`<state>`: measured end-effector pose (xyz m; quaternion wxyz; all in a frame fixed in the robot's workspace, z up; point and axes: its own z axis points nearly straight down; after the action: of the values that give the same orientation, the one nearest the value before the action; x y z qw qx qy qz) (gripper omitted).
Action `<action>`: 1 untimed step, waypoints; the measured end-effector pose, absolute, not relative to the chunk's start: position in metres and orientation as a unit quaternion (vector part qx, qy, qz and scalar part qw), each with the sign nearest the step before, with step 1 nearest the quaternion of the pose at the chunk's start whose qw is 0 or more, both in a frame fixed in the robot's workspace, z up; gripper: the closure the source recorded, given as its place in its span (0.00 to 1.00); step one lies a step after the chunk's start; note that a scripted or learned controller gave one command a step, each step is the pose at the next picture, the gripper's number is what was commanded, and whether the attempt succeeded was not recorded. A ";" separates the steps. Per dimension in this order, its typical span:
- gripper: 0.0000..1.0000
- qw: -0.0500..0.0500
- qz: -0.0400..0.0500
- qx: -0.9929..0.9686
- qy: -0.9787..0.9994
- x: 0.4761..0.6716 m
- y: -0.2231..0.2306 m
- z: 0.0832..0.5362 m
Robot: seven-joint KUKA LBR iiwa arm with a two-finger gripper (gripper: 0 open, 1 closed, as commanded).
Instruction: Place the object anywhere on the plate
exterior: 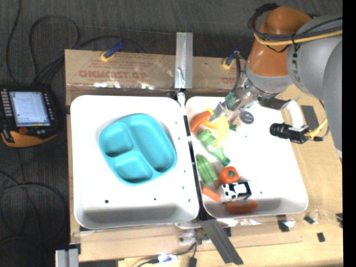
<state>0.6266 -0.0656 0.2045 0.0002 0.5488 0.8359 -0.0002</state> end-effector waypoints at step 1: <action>1.00 0.000 -0.001 0.514 0.858 0.623 -0.003 0.189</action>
<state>0.6228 -0.0026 0.1890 0.0000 0.5137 0.8580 -0.0006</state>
